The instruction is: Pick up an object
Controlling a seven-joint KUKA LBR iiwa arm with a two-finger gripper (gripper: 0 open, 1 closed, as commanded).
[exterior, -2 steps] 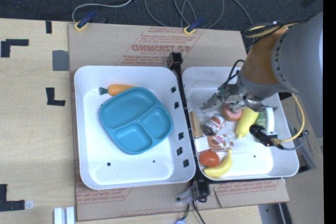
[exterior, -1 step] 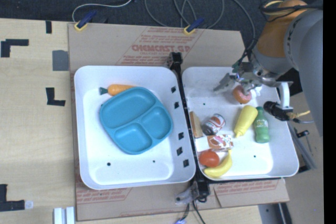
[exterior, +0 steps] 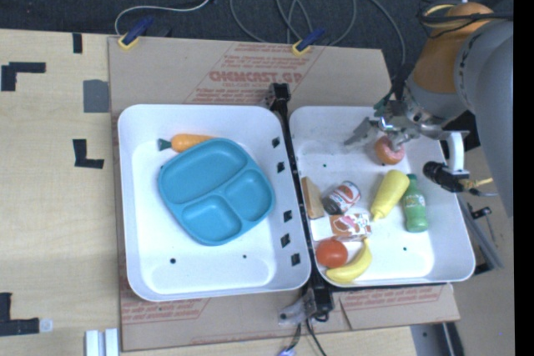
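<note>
- The grey arm (exterior: 492, 71) enters from three o'clock, its orange band showing toward one o'clock.
- The gripper (exterior: 385, 129) hangs at its wrist, pointing toward nine o'clock, fingers spread apart.

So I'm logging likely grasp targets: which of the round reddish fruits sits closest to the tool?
The peach-coloured one at the right bin's far side, directly under the tool. The red tomato lies at the near edge beside the banana.
</note>
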